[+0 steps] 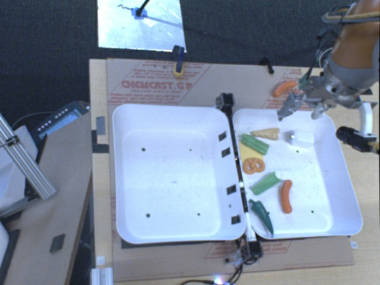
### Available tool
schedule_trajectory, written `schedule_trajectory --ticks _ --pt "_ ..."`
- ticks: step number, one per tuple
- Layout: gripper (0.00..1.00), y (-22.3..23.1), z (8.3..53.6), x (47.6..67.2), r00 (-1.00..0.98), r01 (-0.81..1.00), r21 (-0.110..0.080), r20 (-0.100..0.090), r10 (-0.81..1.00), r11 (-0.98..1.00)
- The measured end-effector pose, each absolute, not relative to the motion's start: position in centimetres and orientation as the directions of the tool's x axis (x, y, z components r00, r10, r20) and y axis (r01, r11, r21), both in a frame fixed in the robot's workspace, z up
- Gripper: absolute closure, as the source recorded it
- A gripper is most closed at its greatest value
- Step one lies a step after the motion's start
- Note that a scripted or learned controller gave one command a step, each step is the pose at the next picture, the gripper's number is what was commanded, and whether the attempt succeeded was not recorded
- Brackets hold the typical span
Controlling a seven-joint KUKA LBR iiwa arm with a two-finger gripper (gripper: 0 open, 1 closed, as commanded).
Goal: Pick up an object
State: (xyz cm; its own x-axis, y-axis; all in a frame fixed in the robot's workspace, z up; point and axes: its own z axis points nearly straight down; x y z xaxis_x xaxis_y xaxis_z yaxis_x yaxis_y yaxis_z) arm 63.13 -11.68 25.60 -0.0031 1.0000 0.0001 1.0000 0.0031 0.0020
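The right bin (pixel 341 177) holds several small items: a yellow wedge (pixel 265 133), a green pod (pixel 254 143), an orange pretzel (pixel 253 165), a light green piece (pixel 265 183), an orange sausage (pixel 286 195), a dark green pepper (pixel 261 214) and a white block (pixel 301 139). My gripper (pixel 303 108) hangs over the bin's far edge, above and behind the white block. Its fingers (pixel 289 107) are spread apart with nothing between them.
The left bin (pixel 172 171) lies beside the right one, with a black divider (pixel 233 153) between them. A second orange sausage (pixel 284 88) lies on the bench behind the right bin, just left of the gripper. A yellow and blue clamp (pixel 178 61) stands at the back.
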Motion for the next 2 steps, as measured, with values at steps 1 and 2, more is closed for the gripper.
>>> schedule_trajectory --ticks 1,2 --pt "0.00 -17.1 13.9 53.9 0.006 1.000 -0.012 0.002 1.000 -0.006" --pt "0.00 -11.7 8.5 51.7 -0.004 1.000 0.002 0.002 1.000 0.004"
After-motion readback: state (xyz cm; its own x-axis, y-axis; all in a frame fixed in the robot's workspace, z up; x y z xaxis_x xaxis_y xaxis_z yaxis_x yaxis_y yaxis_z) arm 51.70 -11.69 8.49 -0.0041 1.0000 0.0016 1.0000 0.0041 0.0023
